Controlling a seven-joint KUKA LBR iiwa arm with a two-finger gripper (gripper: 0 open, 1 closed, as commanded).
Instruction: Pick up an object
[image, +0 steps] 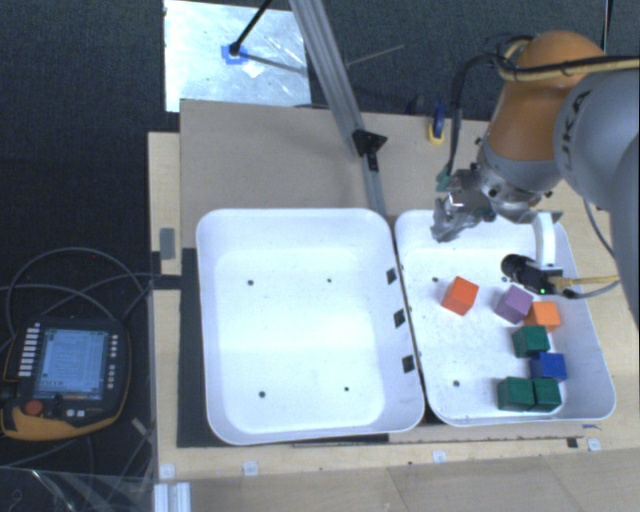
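Hovering above the right bin's (590, 400) far edge, the gripper (452, 222) carries nothing. Whether its fingers are parted, I cannot tell. An orange block (460, 296) lies nearer, inside that bin.

Blocks (530, 345) clustered in the right bin (440, 400), gripper (452, 222) seemingly above its far-left corner.
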